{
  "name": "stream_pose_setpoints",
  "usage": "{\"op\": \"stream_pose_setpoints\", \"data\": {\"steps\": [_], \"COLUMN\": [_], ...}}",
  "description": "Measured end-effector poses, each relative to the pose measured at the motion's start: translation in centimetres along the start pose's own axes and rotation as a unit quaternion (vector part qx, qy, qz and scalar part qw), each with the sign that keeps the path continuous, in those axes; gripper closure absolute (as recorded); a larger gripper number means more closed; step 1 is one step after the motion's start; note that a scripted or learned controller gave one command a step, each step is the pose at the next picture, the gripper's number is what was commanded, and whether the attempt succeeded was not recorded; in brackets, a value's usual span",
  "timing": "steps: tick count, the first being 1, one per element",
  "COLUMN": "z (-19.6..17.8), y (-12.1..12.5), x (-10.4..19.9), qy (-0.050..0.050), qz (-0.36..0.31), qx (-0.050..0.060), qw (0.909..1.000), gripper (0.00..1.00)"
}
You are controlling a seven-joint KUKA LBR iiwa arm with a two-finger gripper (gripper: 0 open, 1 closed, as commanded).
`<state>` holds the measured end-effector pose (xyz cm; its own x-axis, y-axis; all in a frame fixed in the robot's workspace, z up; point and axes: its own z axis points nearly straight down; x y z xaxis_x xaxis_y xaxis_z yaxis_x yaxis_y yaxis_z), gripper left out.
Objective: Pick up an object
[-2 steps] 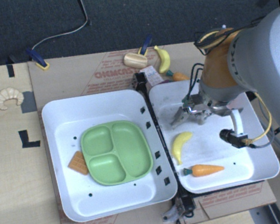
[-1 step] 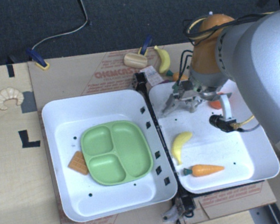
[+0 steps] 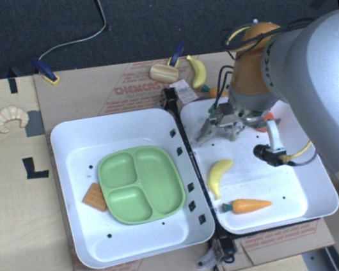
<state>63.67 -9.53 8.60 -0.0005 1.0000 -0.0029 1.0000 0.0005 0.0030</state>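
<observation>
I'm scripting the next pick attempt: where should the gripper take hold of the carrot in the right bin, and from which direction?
Grip the carrot across its thick orange middle, coming straight down from above. It lies flat and lengthwise near the right bin's front wall, leafy end left, tapering right; the fingers should probably close across its narrow width, clear of the banana behind it.

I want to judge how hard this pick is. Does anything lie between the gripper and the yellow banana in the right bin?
Nothing visible does. The gripper is over the right bin's upper part, and bare white floor separates it from the banana. The carrot lies beyond the banana.
</observation>
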Motion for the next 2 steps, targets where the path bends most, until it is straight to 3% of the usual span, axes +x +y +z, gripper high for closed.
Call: {"op": "stream_pose_setpoints", "data": {"steps": [1,2], "z": [-0.07,-1.06], "y": [-6.58,-6.51], "x": [-0.41,-0.48], "qy": [0.001,0.0], "qz": [0.0,0.0], "qx": [0.0,-0.001], "qw": [1.0,1.0], "gripper": [0.0,1.0]}}
